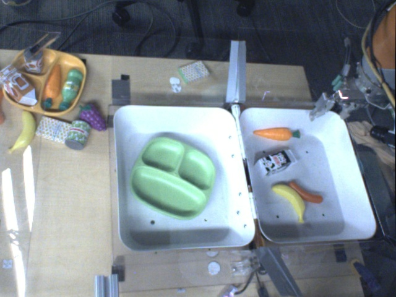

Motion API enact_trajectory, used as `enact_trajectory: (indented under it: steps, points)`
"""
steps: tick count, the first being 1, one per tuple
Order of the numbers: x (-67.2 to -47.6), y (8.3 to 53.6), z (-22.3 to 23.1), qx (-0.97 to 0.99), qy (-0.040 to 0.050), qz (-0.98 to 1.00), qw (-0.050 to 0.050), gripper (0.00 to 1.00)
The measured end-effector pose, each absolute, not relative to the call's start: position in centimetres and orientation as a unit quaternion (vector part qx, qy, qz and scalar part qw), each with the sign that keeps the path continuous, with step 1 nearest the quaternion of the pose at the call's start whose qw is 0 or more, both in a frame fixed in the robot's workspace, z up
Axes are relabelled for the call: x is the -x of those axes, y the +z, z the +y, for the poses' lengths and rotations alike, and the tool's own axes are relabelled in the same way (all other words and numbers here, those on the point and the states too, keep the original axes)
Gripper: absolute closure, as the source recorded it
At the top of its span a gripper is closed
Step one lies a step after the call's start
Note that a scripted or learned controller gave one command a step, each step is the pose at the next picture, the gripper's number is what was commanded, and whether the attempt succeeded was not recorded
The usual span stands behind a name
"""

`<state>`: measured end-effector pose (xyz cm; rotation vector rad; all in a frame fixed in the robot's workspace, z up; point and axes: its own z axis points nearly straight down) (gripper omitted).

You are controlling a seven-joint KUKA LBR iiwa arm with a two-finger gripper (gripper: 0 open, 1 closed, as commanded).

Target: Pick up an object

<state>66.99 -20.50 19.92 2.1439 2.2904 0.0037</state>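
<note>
The arm was cut off at the right edge, so I could not tell its tool's state. The right bin held four things: one carrot, one small carton, one banana and one sausage. The left bin held one green plate.

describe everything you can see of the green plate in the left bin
The green plate is a rounded, glossy, plastic-looking tray with three compartments: two smaller ones at the far side, one long one nearer the camera. It lies flat, right side up, turned at a slant, near the middle of the left bin. Nothing lies in it or touches it.
</note>
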Motion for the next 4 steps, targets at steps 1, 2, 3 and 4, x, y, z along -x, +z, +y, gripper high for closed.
enact_trajectory:
  steps: [1, 2, 3, 4]
  points:
    - [-67.2, 21.1, -20.4, -0.681, 0.0021, 0.732, 0.005, 1.0]
    - [-67.2, 21.1, -20.3, -0.681, 0.002, 0.732, 0.005, 0.0]
    - [-66.4, 19.0, -20.3, -0.691, 0.0008, 0.723, 0.002, 0.0]
    - [-66.6, 20.1, -20.2, -0.689, 0.002, 0.724, 0.004, 1.0]
